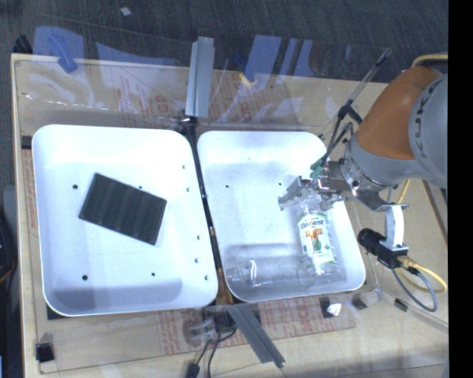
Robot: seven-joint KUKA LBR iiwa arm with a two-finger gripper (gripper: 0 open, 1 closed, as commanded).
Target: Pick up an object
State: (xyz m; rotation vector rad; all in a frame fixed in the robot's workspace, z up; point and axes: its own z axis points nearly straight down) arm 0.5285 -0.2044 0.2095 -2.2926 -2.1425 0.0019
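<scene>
Arm enters from the right edge of the worktop (102, 85), orange band over the right-hand shallow white bin (244, 152). The two-finger gripper (299, 193) hangs low over that bin's right half, just above the cap end of the small clear plastic bottle with a white, green and orange label (317, 241). How far apart the fingers stand cannot be told; the metal parts blur together against the white floor. Nothing is visibly held.

Judgement: the low station directly over the bottle's top end suggests an approach to grasp it there, where the neck is narrowest.

Contents, right bin: the labelled bottle lies roughly along the right wall, base toward the front right corner. A second item, a clear colourless plastic bottle or cup (272, 270), lies on its side along the front wall, its right end close to or touching the labelled bottle's base; contact uncertain.

Contents, left-hand shallow white bin (55, 144): one flat dark grey ribbed rectangular slab (123, 209), skewed, left of centre, well apart from the walls.

Either right-bin item would serve; the labelled bottle is nearest.
</scene>
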